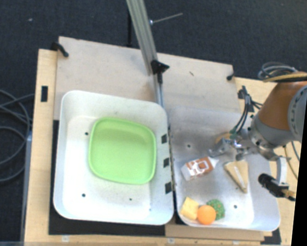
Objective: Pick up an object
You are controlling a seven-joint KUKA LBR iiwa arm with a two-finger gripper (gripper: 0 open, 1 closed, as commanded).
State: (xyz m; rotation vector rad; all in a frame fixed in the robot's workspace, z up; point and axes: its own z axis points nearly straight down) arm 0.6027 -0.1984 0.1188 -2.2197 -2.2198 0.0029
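The gripper hangs over the right bin; its finger state cannot be determined. Nothing is visibly held. The wrapped snack lies just below-left of it, the tan wedge just below, and the orange ball farther below.

You're in a robot lab | counter with two bins on dark carpet | loose cables | metal mast
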